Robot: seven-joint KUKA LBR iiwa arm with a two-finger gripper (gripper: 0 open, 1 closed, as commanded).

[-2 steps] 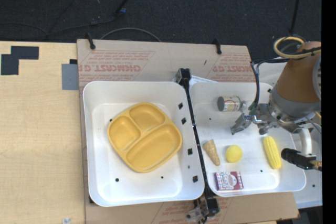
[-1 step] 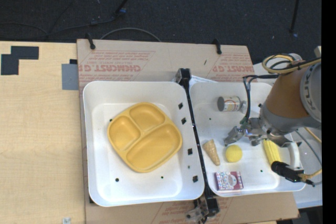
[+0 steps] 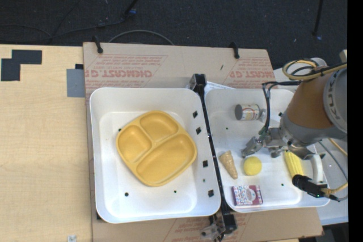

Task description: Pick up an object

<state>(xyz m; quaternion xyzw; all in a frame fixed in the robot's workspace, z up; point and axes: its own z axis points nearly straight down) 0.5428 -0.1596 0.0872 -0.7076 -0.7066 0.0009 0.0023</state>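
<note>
My gripper (image 3: pixel 262 143) hangs low in the right bin (image 3: pixel 272 201), below the arm's orange band. Just below it and a little left lies a small yellow ball (image 3: pixel 253 165), apart from the gripper. Left of the ball lies a tan ice-cream cone (image 3: pixel 229 164). A small silver can (image 3: pixel 248 112) lies on its side toward the back of the bin. A yellow corn cob (image 3: pixel 293 163) rests to the right of the ball, partly under the wrist. A pink packet (image 3: pixel 247 195) lies flat at the bin's front edge.
The left bin (image 3: pixel 108 190) holds a yellow divided plate (image 3: pixel 156 147) in its middle. A black divider strip (image 3: pixel 207 144) runs between the two bins. Cardboard lies under both bins, and a wooden bench top extends to the left.
</note>
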